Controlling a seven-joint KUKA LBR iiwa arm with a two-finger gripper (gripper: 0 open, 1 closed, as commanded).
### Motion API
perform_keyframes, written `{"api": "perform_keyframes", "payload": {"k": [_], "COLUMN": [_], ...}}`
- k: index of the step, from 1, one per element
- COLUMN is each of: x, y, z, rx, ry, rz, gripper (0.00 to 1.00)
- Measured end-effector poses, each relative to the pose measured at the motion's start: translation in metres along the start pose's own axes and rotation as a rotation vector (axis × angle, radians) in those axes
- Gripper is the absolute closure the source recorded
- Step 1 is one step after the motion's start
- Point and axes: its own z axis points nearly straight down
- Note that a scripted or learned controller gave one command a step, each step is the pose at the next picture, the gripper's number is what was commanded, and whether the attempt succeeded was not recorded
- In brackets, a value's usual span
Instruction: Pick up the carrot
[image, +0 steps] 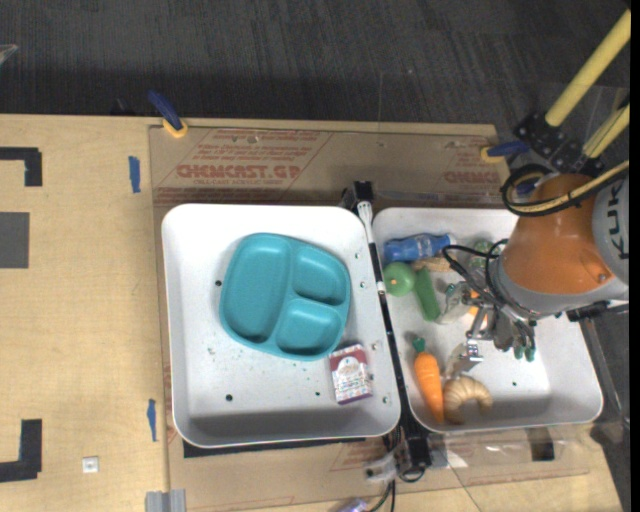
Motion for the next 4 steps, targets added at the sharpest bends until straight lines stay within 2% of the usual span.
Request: {"api": "perform_keyframes", "payload": {"k": [1,2,3,4], "x": [-0.004,-0.003,-0.006,-0.006], "y": [0.001,0.001,0.002,0.002], "z": [-0.013,-0.012,-0.023,-0.023], "rx": [0.0,0.0,0.0,0.0], "ry": [-0.011,-0.009,-0.018,-0.017], "rz": [-0.001,-0.002,-0.003,-0.003], "gripper": [1.0,0.0,1.0,0.0]}}
